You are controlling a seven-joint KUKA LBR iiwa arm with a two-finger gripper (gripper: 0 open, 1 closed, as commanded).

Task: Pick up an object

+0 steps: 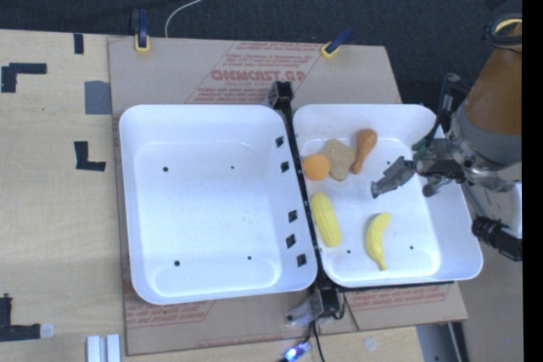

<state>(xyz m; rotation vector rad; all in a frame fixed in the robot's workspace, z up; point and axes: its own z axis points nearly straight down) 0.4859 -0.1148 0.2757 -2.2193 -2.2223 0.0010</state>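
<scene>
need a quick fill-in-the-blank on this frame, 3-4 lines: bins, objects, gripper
1. All the objects lie in the ____ bin as the camera sees it.
2. The banana and the corn cob are both ____ in colour.
3. The orange ball touches the bin's ____ wall.
4. The gripper hangs above the banana's bin, ____ of the drumstick in the view.

Missing words: right; yellow; left; right

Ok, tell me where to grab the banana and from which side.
Take the banana across its thick middle, coming straight down from above. It lies flat on the right bin floor, running roughly top to bottom in the view with open floor on both long sides, so the tool likely fits best closing across its narrow width.
</scene>
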